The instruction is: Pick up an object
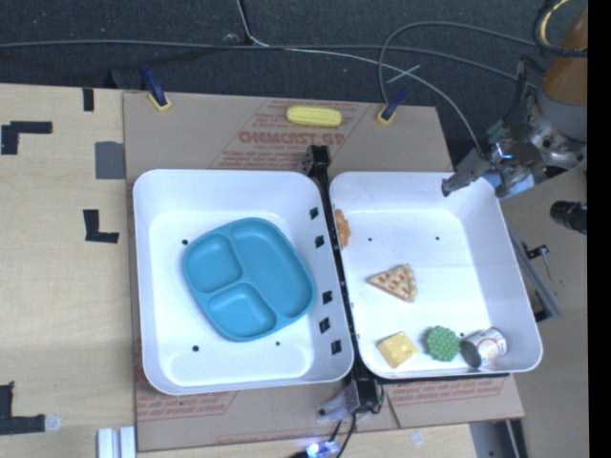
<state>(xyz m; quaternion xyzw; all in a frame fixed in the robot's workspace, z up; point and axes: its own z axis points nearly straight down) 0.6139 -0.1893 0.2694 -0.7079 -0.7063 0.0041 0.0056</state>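
The hand [474, 177] hovers at the right bin's [516, 284] one-o'clock corner; whether it is spread I cannot tell. Best target: the waffle wedge [394, 282] mid-bin, well apart from neighbours; descend straight, straddle it.

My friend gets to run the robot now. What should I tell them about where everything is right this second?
Gripper: hanging over the top right corner of the right bin, nothing between its fingers.
In the right bin: waffle wedge in the middle; yellow block, green piece and small can along the bottom edge; orange piece against the left wall.
Left bin: blue divided plate.
Done: nothing picked yet.
Left: come down on one object, grip, lift.
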